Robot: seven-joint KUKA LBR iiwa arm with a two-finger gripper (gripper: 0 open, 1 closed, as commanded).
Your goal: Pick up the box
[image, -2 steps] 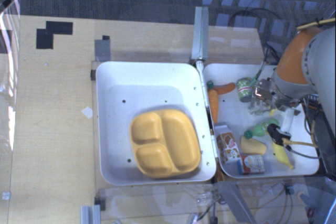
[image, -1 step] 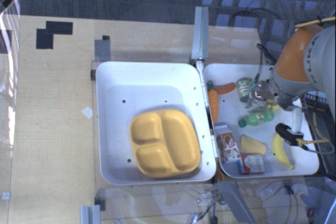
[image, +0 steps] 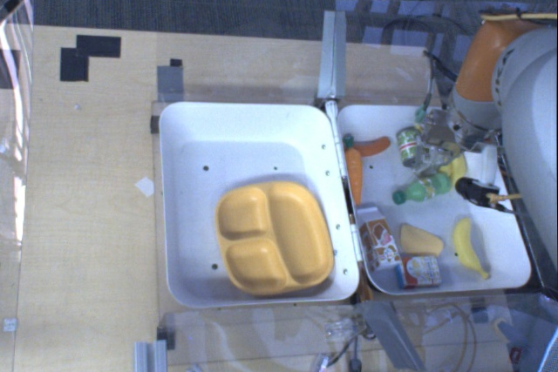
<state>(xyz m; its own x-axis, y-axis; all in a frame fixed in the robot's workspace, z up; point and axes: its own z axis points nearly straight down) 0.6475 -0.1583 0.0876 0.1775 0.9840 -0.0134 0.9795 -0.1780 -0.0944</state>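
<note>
My tool [image: 433, 154] hangs near the can [image: 408, 145], grip state unclear; I should center squarely over the box [image: 378, 240].

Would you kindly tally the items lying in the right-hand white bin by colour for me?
Orange: 2, two orange carrots
Yellow: 2, curved yellow banana, yellow wedge
Green: 2, green plastic bottle, green-labelled can
Red and white: 2, printed carton box, small packet
Total: 8
</note>
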